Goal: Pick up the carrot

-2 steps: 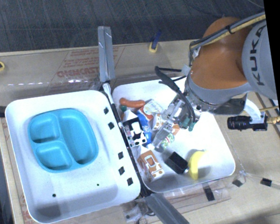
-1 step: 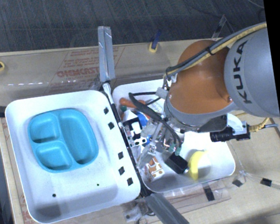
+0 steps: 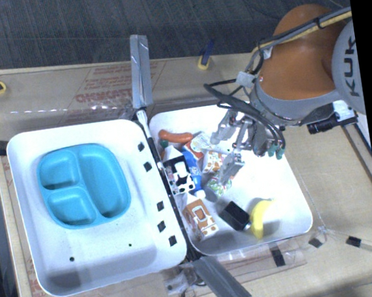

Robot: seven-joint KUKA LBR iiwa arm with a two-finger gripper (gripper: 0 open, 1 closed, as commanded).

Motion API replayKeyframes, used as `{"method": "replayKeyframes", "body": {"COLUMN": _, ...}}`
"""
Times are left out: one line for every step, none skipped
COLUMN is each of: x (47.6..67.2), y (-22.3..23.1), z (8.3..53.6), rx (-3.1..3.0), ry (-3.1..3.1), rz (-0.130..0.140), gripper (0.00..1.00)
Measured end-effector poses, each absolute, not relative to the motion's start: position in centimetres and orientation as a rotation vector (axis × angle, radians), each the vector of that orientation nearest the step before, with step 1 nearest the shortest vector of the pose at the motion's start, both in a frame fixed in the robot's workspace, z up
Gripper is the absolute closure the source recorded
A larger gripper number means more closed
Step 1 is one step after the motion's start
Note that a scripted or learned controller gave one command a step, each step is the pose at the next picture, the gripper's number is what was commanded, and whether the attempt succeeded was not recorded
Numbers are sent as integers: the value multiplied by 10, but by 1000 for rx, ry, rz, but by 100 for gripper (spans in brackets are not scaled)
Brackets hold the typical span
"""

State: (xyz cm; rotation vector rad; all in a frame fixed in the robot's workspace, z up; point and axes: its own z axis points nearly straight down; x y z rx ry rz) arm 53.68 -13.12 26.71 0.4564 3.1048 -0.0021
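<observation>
Tabletop carries two bins; left bin holds blue divided tray; right bin holds clutter. Gripper hangs over clutter centre; finger spread cannot tell. Carrot lies at right bin's far-left corner, near bin wall. Risk: wrong item grabbed, wall strike; cause: packets crowd carrot. Nearby: banana, black block.

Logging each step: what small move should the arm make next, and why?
Probably shift the claw toward the right bin's far-left corner. The carrot lies there, and the claw sits over the clutter to its right, not above it.
</observation>
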Motion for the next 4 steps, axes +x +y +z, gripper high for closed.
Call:
{"method": "replayKeyframes", "body": {"x": 552, "y": -132, "z": 308, "rx": 582, "ry": 3085, "rz": -2, "gripper": 0}}
{"method": "replayKeyframes", "body": {"x": 485, "y": -153, "z": 183, "rx": 419, "ry": 3115, "rz": 0, "gripper": 0}}
{"method": "replayKeyframes", "body": {"x": 550, "y": -210, "z": 223, "rx": 101, "ry": 3136, "rz": -3, "gripper": 0}}
{"method": "replayKeyframes", "body": {"x": 484, "y": -184, "z": 136, "rx": -669, "ry": 3070, "rz": 2, "gripper": 0}}
